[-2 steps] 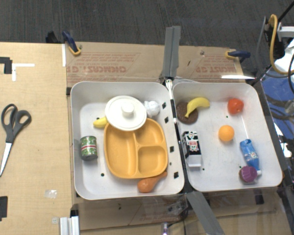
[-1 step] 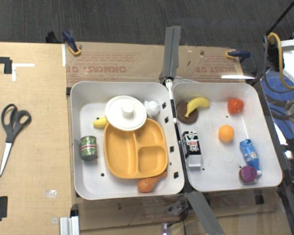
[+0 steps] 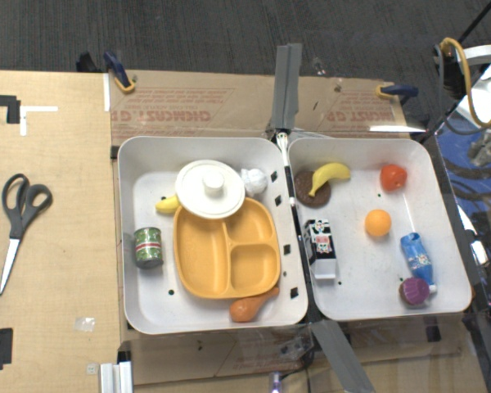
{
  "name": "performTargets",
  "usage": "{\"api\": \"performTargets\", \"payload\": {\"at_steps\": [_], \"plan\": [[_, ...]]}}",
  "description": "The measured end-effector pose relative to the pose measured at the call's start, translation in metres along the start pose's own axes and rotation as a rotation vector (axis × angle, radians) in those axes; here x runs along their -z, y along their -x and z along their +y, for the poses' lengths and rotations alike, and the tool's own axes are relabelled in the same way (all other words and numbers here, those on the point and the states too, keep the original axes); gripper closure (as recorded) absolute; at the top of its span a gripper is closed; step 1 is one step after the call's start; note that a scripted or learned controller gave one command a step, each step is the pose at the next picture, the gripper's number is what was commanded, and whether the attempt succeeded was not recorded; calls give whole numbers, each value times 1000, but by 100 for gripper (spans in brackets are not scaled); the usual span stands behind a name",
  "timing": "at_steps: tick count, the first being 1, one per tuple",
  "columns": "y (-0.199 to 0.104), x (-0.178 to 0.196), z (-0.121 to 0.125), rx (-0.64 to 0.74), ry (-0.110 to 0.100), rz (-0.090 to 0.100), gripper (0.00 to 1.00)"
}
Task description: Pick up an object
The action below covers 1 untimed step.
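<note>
The counter [image 3: 57,301] is light wood. Two white bins sit side by side on it: left bin [image 3: 131,301], right bin [image 3: 442,219]. Scissors [image 3: 18,211] lie flat near its left edge, well apart from the bins.

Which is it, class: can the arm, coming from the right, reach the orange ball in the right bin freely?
Probably yes. The orange ball lies alone on bare floor of the right bin, apart from the red ball and blue bottle, with nothing above it.

Two smooth white plastic bins [image 3: 131,244] sit on matt cardboard [image 3: 196,109], holding a glossy orange plastic divided tray [image 3: 227,256] and a shiny white lid [image 3: 210,188].
</note>
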<state>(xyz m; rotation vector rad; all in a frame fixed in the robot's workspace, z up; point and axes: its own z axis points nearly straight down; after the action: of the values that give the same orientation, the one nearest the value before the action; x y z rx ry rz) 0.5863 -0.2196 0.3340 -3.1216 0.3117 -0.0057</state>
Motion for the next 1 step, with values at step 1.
{"api": "performTargets", "payload": {"at_steps": [1], "plan": [[71, -24, 15, -1, 0, -2, 100]]}}
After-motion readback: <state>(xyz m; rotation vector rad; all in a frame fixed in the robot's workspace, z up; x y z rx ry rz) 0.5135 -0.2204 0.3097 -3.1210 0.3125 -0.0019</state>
